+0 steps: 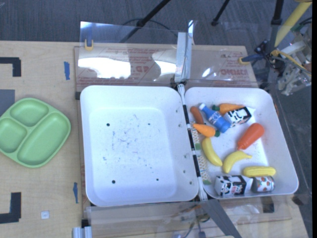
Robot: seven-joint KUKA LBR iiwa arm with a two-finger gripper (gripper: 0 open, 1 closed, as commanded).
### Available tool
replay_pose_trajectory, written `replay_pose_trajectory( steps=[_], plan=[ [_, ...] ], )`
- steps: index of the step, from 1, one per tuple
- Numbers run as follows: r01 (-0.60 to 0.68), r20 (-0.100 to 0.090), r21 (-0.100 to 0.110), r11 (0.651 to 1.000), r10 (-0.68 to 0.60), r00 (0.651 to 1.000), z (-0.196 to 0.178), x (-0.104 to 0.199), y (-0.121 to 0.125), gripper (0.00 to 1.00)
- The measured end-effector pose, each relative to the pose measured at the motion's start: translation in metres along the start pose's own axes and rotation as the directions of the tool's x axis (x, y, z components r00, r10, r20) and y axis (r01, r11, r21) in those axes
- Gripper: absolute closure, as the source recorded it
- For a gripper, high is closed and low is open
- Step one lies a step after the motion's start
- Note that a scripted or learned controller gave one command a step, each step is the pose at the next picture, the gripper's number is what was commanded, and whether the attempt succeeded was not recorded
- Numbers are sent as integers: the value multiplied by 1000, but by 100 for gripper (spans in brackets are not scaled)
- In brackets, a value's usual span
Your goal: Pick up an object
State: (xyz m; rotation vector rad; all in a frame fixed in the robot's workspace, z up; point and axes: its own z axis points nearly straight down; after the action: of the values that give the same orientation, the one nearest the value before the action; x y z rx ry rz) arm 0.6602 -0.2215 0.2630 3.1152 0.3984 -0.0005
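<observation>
- Nearest the camera, along the front wall of the right bin (277,108), sit a black-and-white cow-print carton (231,185) and, just beside it, a small can (263,184); a short yellow piece (258,171) lies right behind them.
- Any of these could be my object. Further in lie two bananas, one (212,151) close to the bin's left wall and one (236,159) near the middle, almost touching at their lower ends.
- An orange carrot (250,135) lies tilted to their right, well apart from the walls and with room around it; I judge it the easiest pick.
- At the back, a crowded cluster: a blue bottle (216,118), a second cow-print carton (239,116), a smaller carrot (204,129) and other orange pieces, touching one another.
- The left bin (130,143) has only faint marks on its floor.
- A green divided plate (32,132) rests on the bench at far left.
- Nothing has been lifted: every object lies in the right bin, so the whole pick is left to do.
- My gripper's state: I cannot tell whether it is released or clenched.
</observation>
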Motion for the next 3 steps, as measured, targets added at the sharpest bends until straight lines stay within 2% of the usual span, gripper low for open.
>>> replay_pose_trajectory(
  steps=[1, 2, 3],
  plan=[
    [6, 0, -1, 1000, -6, 1000, -10, 2, -2, 100],
    [160, 3, 5, 987, -160, 987, -24, -46, -13, 100],
    [-29, -1, 0, 1000, 29, 1000, -45, -15, -2, 100]
  ],
)
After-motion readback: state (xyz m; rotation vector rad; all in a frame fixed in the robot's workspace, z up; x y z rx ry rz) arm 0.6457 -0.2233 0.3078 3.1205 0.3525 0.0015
